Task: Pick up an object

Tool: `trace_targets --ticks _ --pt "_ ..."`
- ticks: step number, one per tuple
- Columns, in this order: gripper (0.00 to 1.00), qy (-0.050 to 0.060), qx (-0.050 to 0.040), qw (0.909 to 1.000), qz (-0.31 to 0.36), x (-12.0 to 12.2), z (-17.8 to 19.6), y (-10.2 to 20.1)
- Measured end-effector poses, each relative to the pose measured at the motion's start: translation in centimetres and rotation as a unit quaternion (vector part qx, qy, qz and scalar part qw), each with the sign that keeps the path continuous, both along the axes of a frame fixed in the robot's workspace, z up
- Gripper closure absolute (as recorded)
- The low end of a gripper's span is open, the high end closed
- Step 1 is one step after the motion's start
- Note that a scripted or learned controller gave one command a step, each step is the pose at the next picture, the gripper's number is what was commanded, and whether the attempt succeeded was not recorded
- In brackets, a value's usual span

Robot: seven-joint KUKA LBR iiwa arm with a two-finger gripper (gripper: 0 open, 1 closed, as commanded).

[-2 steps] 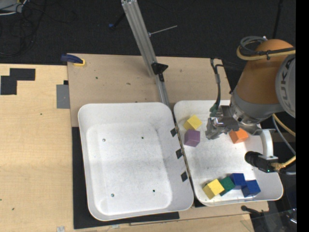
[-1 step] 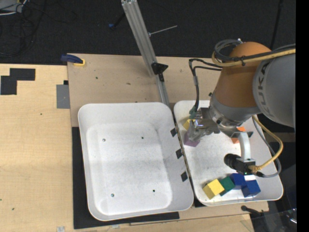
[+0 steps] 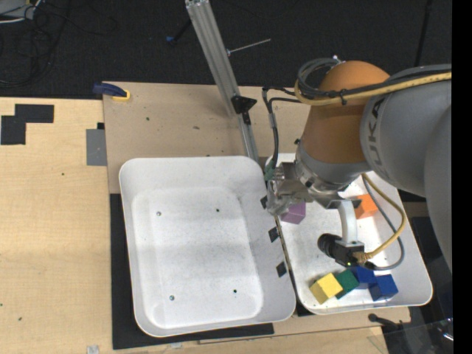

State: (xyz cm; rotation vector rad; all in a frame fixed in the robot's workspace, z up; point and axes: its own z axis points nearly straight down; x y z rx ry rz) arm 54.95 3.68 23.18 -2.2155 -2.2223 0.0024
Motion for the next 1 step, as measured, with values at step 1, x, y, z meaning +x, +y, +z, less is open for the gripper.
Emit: trace_targets --ticks 1 --pt "1.0 0.0 -0.0001 1.0 0.0 1.27 -0.26 4.22"
